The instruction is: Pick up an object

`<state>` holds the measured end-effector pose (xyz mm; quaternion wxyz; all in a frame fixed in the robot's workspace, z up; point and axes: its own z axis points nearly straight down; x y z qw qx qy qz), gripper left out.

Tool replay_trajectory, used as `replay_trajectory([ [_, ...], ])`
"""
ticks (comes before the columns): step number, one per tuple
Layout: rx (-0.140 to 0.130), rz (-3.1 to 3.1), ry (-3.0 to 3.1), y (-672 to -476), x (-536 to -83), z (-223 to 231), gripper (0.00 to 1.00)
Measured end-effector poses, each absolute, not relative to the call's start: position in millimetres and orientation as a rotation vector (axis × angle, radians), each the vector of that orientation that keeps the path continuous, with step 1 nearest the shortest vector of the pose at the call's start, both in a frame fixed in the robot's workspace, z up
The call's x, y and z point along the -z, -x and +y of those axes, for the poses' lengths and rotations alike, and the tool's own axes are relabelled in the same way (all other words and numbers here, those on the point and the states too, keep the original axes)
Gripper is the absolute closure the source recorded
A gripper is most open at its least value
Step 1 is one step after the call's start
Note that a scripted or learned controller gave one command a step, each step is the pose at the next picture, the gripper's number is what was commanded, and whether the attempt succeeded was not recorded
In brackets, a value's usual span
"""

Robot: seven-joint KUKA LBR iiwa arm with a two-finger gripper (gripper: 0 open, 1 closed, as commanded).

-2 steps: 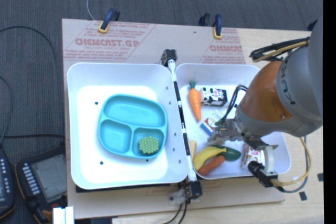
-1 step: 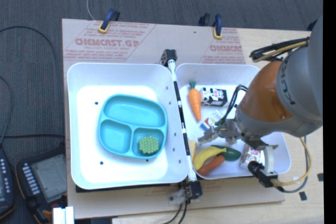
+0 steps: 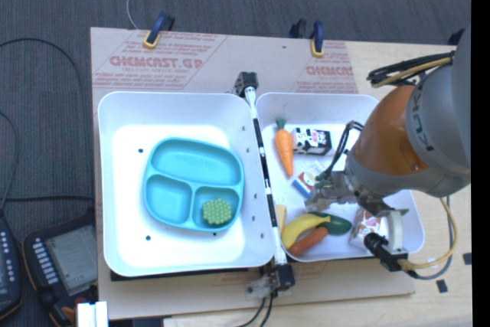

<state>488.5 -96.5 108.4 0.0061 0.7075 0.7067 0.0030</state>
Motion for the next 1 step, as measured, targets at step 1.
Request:
replay_trajectory([
  [1,-0.009,2.211,-2.214,-488.4,-108.3,-96.5,0.00],
])
